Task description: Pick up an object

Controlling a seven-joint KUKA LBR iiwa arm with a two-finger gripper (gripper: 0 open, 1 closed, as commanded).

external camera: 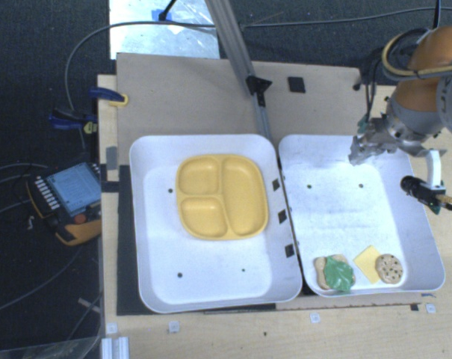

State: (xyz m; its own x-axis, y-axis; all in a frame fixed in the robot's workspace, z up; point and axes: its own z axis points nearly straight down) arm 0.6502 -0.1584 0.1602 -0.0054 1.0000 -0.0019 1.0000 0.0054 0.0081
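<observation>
Three small food pieces lie along the near edge of the right bin (pixel 338 208): a green leafy piece (pixel 338 273) on a tan slice, a yellow cheese square (pixel 367 262), and a round speckled cookie (pixel 389 268). My gripper (pixel 360 152) hangs over the far right corner of that bin, well away from the pieces. Nothing shows between its tips.
The left bin (pixel 158 268) holds a yellow divided plate (pixel 221 196). A metal pole (pixel 233 36) slants over the back of the bench. Clamps and a blue device (pixel 70 187) lie off the bench at the left.
</observation>
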